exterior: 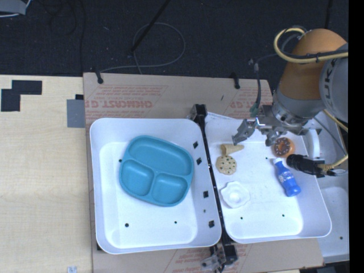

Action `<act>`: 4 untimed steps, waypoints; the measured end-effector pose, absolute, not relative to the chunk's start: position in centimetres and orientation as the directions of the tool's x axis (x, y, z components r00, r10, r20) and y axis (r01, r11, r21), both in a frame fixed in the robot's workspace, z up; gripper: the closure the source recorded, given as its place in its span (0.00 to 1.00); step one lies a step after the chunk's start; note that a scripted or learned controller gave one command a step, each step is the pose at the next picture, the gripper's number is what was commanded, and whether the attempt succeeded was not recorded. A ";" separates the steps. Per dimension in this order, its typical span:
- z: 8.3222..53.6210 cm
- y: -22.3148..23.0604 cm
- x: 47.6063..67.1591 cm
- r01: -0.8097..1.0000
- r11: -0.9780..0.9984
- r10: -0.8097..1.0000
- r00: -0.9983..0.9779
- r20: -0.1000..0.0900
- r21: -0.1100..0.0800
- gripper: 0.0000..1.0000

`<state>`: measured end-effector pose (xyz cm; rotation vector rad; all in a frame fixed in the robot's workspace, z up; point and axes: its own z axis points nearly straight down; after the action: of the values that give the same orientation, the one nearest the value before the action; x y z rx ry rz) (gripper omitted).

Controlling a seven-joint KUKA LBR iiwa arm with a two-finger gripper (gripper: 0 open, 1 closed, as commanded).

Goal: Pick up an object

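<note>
The arm [310,67] comes in from the right edge, where its upper body is cut off, and its wrist hangs over the far part of the right bin [273,223]. The gripper [245,131] points left and down, its tip just above a small tan piece [231,149]; how its grip is set I cannot tell, as the dark metal blurs together. Just below lies a speckled cookie [226,165], then a white fried-egg shape [234,195], hard to make out against the bin floor. A brown donut-like item [282,147] sits partly under the wrist, near a blue bottle [287,179]. The left bin [108,220] holds a blue divided plate [156,170].
</note>
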<state>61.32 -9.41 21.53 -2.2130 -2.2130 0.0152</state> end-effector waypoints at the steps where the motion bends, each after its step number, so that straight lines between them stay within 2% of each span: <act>1: 22.3 -9.4 61.6 1.000 0.001 1.000 -0.001 0.000 -0.001 0.00; 2: 16.2 -10.1 61.4 1.000 0.000 1.000 0.000 0.001 -0.009 0.00; 4: 8.6 -10.0 61.4 1.000 -0.001 1.000 0.001 0.001 -0.005 0.00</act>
<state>61.38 -9.98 8.60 -2.2189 -2.2177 0.0044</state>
